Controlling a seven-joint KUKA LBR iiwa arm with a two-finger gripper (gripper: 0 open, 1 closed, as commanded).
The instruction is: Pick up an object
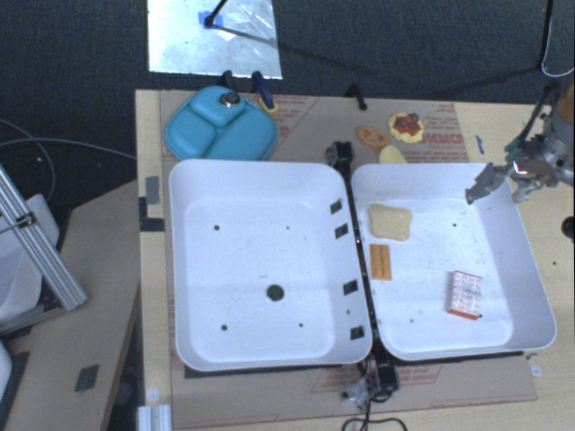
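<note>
We saw the end effector [492, 185] over the right bin's [526, 268] far corner, whether open or closed we couldn't tell; the beige piece [391, 221], orange card [381, 261] and patterned packet [465, 294] lay flat; we feared fingers skidding off them.

Bench [153, 241] with two white bins [260, 268]

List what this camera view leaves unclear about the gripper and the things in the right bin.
- Gripper: blurred at the right bin's far corner; finger spacing is unreadable.
- Arm: cut off by the right edge.
- Box: too small to read its print.
- Pale lump: too soft in detail to identify.
- Orange card: its face shows no readable marks.
</note>
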